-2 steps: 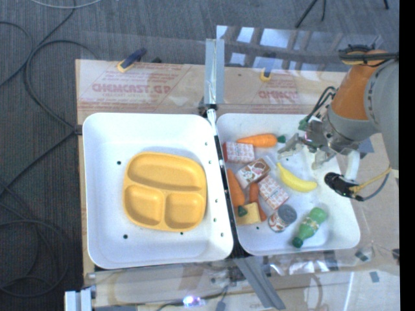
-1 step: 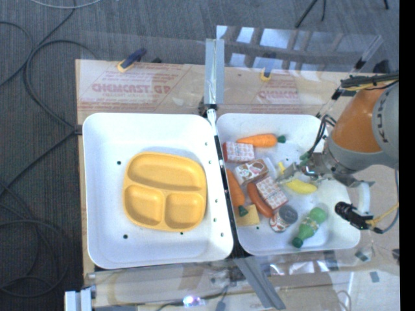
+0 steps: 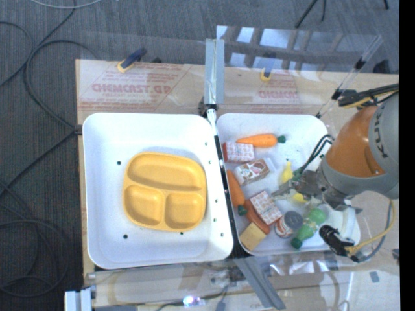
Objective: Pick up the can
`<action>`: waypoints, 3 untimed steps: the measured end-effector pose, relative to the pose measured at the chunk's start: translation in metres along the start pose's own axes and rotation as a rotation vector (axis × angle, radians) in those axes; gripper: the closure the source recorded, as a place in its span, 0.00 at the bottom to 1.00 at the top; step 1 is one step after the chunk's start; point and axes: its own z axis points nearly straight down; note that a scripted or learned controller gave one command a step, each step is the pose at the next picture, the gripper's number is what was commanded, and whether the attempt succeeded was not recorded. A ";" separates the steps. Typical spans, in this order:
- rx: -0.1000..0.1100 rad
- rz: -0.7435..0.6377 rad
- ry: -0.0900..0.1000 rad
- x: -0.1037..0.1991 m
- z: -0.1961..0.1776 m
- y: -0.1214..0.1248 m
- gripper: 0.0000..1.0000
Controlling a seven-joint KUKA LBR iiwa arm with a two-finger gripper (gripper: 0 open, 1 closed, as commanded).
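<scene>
Nearest the camera, in the right bin (image 3: 310, 123): can (image 3: 290, 223) lying on its side, grey end up, wedged between green bottle (image 3: 307, 223) and a red-white carton (image 3: 265, 206). Just beyond, gripper (image 3: 293, 188) low over the clutter, likely lining up a descent; finger state impossible to tell. Farther back, 1 carrot (image 3: 258, 140). Over left, yellow tray (image 3: 166, 191) idle.

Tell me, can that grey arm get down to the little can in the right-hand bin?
Probably yes. The can lies with its top showing, just below the gripper, though a green bottle and a small box crowd its sides.
</scene>
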 end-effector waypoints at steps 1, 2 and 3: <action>0.024 -0.300 0.004 -0.022 -0.064 -0.012 0.00; 0.009 -0.258 0.004 0.001 -0.002 -0.015 0.00; 0.012 -0.309 0.004 0.015 -0.015 -0.019 0.00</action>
